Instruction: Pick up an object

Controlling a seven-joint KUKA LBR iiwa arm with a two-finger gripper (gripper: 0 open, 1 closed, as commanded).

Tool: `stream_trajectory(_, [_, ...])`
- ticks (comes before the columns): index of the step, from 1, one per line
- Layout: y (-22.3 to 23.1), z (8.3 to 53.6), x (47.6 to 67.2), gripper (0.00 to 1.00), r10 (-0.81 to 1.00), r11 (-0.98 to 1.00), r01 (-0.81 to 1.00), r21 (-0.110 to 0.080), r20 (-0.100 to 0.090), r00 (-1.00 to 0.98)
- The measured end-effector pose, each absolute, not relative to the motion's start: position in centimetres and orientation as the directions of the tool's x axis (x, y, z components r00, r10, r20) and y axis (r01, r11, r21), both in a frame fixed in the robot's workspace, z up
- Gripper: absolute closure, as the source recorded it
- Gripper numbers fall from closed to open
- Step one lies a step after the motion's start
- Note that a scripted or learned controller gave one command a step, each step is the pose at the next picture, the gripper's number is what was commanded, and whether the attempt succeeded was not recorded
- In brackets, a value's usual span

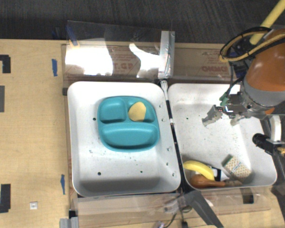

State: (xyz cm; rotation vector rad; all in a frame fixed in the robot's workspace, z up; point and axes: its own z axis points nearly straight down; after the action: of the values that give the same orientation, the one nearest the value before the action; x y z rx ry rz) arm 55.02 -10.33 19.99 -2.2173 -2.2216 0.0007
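Banana (199, 169) lay at the near edge of the right bin (194, 103), close to the near-left corner. Its long axis ran roughly left to right, tilting a bit downward toward the right, so one tip pointed at the divider between the bins and the other at the bin's near-right part. A brown elongated object (206, 182) lay just beside it on the near side, roughly parallel, touching or nearly so; what it was could not be told. A small dark item sat between the banana's right end and a patterned packet (236, 166), too small to identify. The packet lay tilted, near the banana but apart from it.

Gripper (223, 117) hung over the middle of the right bin, well apart from the banana and toward the far side. Its two fingers were spread, one out to the left (210, 116), the other to the right, with nothing between them. The arm's orange band (268, 70) showed above the wrist at the right.

Left bin (80, 127) held a teal divided plate (128, 134). A yellowish rounded food piece (137, 111) sat in the plate's far-right compartment. The other compartments looked bare.
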Motion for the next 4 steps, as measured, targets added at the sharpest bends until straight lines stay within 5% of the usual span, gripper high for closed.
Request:
stream_trajectory(1, [-13.7,11.6,47.8,0.0,0.98,0.2,0.98,-0.004,0.002,-0.2])
stream_trajectory(3, [-11.4,9.1,48.9,0.0,0.574,0.819,0.573,0.013,-0.023,-0.819])
stream_trajectory(4, [-5.8,18.6,48.1,0.0,0.173,0.985,0.173,0.002,-0.007,-0.985])
